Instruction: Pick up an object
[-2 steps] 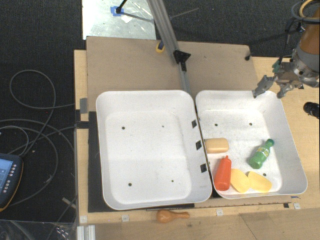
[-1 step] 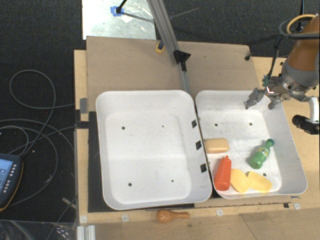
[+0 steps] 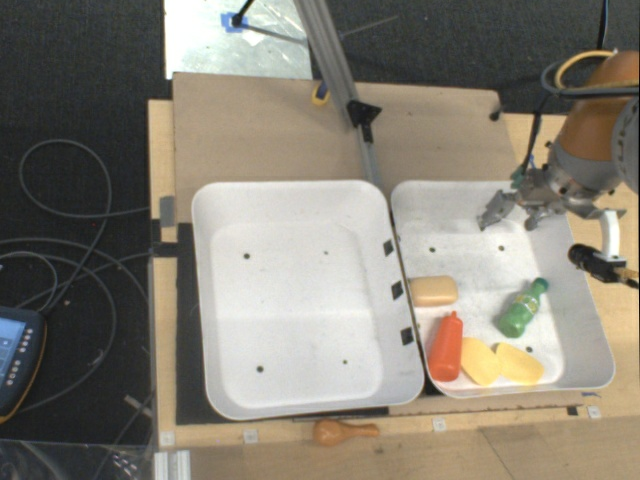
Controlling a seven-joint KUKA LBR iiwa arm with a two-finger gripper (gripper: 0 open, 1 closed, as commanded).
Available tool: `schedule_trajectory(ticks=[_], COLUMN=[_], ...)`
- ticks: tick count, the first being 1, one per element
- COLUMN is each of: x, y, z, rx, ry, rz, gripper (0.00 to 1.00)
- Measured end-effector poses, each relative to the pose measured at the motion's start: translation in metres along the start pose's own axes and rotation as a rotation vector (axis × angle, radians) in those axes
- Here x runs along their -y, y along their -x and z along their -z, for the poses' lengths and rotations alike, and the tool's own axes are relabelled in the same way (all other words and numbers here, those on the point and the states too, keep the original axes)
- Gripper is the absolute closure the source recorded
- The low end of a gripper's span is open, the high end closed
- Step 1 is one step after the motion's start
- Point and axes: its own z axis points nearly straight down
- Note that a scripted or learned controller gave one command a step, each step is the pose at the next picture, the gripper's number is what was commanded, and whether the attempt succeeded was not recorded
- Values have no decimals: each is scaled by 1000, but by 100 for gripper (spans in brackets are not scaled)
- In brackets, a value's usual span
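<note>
Lying nearest on the bench is an orange-brown pear-shaped object (image 3: 345,430); just beyond, the red bottle (image 3: 446,347), two yellow pieces (image 3: 499,363), green bottle (image 3: 523,308) and tan block (image 3: 433,290) are sitting in the right bin (image 3: 590,318); the gripper (image 3: 518,213) is hovering above its far end, fingers spread, pinching nothing.

KUKA arm, as we see it from above

We see a grey arm (image 3: 628,143) w/ a broad orange band above the wrist, a yellow cable looping over its top & dark cables alongside. We note a grey two-finger gripper (image 3: 515,214) w/ teal fittings at its base, plus a white-and-black attachment beside the wrist.
</note>
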Motion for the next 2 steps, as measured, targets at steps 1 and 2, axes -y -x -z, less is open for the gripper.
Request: schedule_trajectory(ticks=[1, 2], x=[-2, -1], y=[0, 5], z=[14, 60], rx=[2, 2], ry=[7, 8], rz=[1, -1], gripper=[100, 100])
